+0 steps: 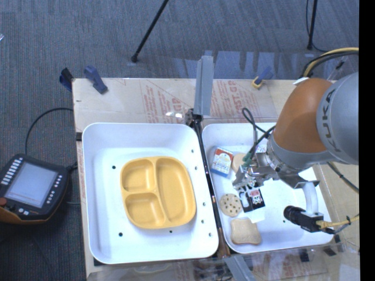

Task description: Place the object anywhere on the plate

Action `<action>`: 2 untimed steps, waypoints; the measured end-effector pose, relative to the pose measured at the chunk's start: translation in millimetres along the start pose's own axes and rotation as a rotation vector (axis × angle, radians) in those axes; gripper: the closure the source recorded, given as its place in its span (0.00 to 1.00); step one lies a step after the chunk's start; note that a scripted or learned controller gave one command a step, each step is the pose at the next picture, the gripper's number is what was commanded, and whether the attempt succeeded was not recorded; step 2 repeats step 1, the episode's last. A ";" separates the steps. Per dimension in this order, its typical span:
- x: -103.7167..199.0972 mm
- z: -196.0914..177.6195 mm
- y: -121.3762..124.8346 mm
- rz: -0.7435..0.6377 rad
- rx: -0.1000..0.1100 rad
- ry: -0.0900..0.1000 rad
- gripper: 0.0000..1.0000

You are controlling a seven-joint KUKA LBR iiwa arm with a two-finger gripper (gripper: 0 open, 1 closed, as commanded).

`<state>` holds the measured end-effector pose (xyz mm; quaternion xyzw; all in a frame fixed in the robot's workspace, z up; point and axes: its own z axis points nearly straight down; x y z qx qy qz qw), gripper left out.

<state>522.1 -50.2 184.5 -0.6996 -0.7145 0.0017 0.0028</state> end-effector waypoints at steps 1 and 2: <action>0.0 -0.1 0.0 0.000 0.000 0.000 0.00; 0.0 -0.1 0.0 0.000 0.000 0.000 0.00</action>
